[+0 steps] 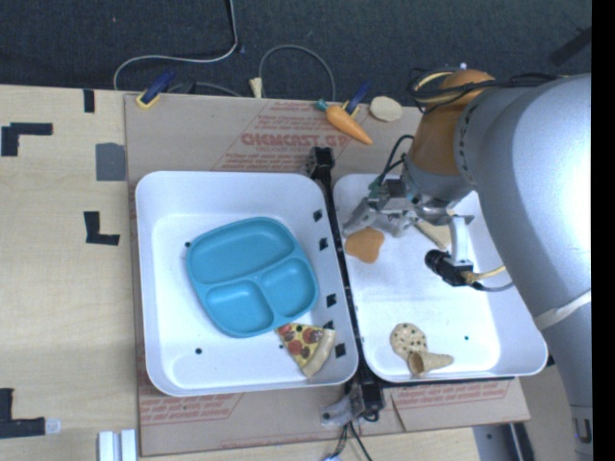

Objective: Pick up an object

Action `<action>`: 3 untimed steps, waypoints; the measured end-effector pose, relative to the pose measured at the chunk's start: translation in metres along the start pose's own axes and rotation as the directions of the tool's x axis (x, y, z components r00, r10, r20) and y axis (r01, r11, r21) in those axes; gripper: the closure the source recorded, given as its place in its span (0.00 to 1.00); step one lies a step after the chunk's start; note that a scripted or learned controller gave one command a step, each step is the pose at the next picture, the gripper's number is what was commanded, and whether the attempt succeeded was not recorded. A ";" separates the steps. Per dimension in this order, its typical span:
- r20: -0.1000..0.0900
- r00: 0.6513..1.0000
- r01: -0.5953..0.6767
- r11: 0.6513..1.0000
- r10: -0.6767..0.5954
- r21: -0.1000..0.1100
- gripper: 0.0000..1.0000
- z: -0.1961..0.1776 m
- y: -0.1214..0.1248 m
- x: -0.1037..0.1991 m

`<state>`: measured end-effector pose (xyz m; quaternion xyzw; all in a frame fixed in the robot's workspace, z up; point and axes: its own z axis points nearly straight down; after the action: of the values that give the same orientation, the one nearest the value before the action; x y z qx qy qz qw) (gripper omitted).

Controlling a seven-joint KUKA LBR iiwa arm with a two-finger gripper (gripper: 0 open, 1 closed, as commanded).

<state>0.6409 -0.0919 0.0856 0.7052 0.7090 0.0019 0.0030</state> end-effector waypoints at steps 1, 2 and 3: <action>-0.001 1.000 -0.005 1.000 0.005 0.003 0.00 -0.001 0.000 -0.028; -0.015 1.000 0.000 1.000 0.000 0.024 0.00 -0.003 0.016 -0.095; -0.023 1.000 0.000 1.000 0.001 0.026 0.00 -0.029 0.026 -0.109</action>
<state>0.6669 -0.2008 0.1145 0.7053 0.7087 0.0007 -0.0143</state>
